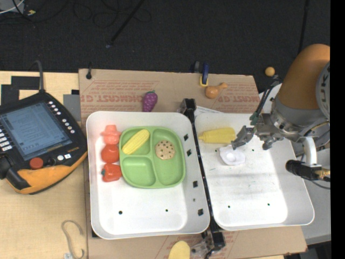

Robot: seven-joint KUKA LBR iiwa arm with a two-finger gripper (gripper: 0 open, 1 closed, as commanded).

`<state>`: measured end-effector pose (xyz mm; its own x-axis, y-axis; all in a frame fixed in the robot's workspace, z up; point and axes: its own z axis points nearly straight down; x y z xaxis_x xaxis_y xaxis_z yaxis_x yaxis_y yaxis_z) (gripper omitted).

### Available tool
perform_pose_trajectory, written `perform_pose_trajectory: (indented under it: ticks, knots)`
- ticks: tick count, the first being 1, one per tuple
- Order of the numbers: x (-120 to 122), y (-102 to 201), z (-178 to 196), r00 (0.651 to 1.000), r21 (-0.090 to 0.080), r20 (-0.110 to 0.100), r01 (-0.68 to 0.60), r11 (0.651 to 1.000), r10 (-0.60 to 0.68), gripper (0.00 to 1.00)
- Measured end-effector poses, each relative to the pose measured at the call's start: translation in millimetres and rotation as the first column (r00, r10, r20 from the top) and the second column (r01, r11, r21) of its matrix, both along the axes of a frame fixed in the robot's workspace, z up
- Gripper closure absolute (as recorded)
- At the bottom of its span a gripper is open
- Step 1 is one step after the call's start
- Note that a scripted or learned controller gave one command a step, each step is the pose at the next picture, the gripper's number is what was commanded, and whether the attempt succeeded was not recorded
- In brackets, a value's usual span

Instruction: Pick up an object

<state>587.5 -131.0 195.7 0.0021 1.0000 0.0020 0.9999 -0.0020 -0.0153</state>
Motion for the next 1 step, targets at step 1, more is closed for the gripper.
perform_pose_trajectory:
  ticks: [1]
  knots:
    - [3.0, -0.3, 7.9, 1.0, -0.002, 0.014, -0.002, 1.0, 0.002, 0.0]
